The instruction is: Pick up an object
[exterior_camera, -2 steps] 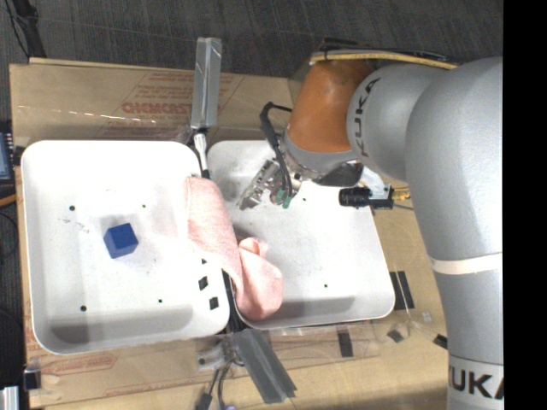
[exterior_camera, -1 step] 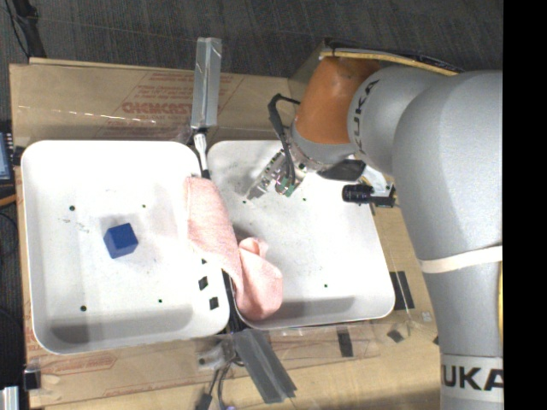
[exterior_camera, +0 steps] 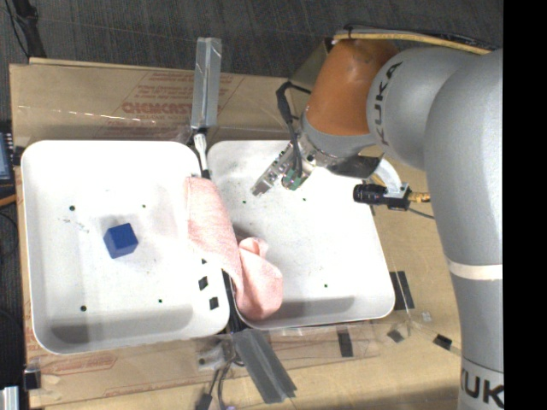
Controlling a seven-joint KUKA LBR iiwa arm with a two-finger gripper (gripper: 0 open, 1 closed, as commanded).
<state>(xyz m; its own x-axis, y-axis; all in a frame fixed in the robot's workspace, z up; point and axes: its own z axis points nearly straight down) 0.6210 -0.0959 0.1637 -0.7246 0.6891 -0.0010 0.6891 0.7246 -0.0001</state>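
Cloth (exterior_camera: pixel 229 250) drapes over bin wall (exterior_camera: pixel 214 229), partly hiding it.

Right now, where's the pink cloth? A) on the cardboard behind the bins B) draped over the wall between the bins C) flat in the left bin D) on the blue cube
B: the cloth lies across the divide, part in the left bin, part in the right bin.

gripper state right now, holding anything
gripper: over the right bin, nothing seen between its fingers; open or shut cannot be told.
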